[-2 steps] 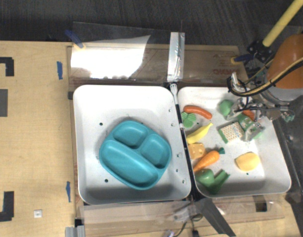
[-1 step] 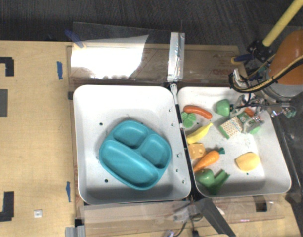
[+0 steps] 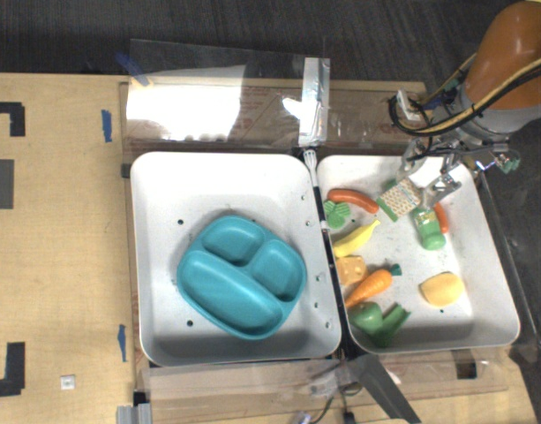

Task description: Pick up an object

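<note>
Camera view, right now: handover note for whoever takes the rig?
Gripper: over the right bin's far end, above a small checkered green-white piece; grasp state unreadable.
Right bin: red pepper, yellow banana, carrot, green toy, yellow lemon-like piece, green-and-orange piece.
Left bin: teal divided tray.
Done: nothing visibly lifted.
Left: secure one object and raise it out of the bin.
</note>
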`<action>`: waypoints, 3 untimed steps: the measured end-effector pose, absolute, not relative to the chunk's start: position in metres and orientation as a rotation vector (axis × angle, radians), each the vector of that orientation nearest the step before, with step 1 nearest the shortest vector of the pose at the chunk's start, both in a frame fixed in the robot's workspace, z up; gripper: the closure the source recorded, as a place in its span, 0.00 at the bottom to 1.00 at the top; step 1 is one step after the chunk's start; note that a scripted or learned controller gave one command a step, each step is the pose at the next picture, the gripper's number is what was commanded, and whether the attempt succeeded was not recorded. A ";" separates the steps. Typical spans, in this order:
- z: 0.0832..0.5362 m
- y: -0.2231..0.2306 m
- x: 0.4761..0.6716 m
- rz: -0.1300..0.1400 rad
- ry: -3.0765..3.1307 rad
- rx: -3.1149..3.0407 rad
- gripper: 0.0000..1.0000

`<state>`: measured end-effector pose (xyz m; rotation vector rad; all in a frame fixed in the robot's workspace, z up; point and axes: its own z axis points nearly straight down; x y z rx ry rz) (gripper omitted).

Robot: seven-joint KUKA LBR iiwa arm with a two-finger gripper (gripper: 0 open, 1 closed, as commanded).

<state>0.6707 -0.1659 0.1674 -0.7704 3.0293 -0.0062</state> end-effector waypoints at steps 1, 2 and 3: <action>0.164 -0.168 0.669 -0.002 3.036 -0.767 0.00; 0.091 -0.206 0.646 0.004 3.067 -0.655 0.00; 0.106 -0.196 0.652 0.011 3.050 -0.660 1.00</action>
